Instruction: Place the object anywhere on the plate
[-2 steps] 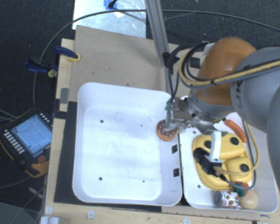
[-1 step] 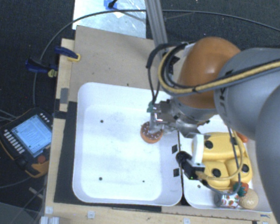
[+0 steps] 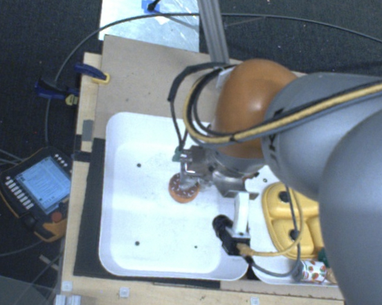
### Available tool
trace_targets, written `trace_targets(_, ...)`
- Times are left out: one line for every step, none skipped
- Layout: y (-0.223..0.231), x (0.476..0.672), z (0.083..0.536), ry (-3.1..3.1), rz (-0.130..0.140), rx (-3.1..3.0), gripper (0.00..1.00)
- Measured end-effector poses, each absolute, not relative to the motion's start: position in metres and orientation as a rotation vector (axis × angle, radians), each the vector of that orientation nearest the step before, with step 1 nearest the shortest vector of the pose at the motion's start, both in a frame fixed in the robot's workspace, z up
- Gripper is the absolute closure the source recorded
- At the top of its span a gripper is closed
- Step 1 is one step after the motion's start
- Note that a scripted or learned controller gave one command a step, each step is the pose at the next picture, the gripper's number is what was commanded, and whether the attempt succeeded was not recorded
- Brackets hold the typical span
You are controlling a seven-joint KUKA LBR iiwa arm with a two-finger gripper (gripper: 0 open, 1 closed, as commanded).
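A small round brown object lies in the left white bin, near its middle right. My gripper hangs straight over it, its tip at the object's top edge; whether it touches the object is hidden by the wrist. A yellow plate sits in the right bin, largely covered by the grey arm. The arm's orange band is above the wrist.
A small patterned item lies at the right bin's front edge, beside the plate. A black cable connector hangs from the wrist over the left bin's right side. A teach pendant rests off the bench at left.
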State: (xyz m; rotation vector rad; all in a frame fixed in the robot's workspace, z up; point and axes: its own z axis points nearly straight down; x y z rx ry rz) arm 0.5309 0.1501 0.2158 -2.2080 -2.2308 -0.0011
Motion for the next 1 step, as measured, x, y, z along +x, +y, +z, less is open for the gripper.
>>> trace_targets(0.147,0.5319,0.2161,-2.225,-0.001,-2.216,0.0)
